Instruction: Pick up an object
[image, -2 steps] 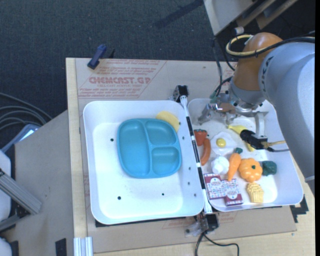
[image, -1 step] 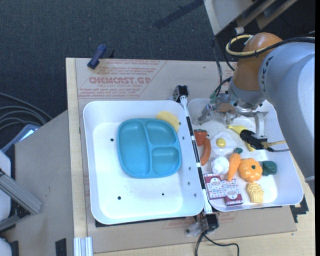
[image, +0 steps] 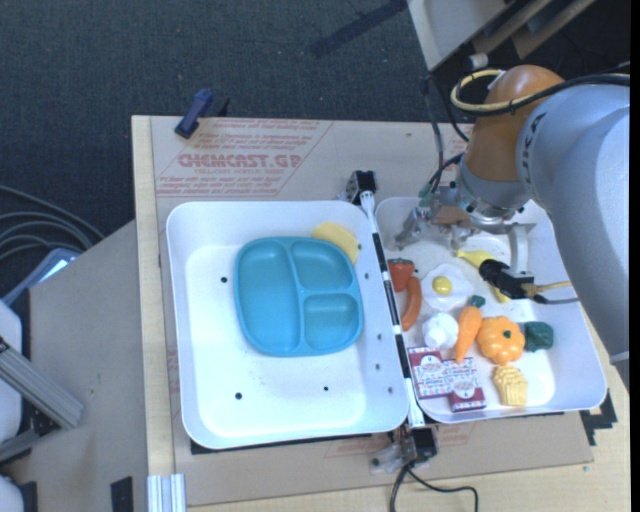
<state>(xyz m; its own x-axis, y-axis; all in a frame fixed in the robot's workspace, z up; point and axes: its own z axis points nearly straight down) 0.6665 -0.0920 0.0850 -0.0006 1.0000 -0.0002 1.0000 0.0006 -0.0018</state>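
Tool (image: 462, 232) hangs low in the right bin (image: 580, 385) (whether wide or narrow, I cannot tell).

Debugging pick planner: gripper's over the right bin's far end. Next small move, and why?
Probably lower straight down: the gripper hangs over the right bin's far end with nothing seen between its fingers, the fried egg and toys lying just nearer the camera.

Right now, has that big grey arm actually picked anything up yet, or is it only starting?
Nothing looks picked up so far. The grey arm with the orange band hangs over the back of the right white bin, its gripper low near the toys. The orange plastic pumpkin, toy carrot and fried egg lie in that bin. The grasp and lift are left.
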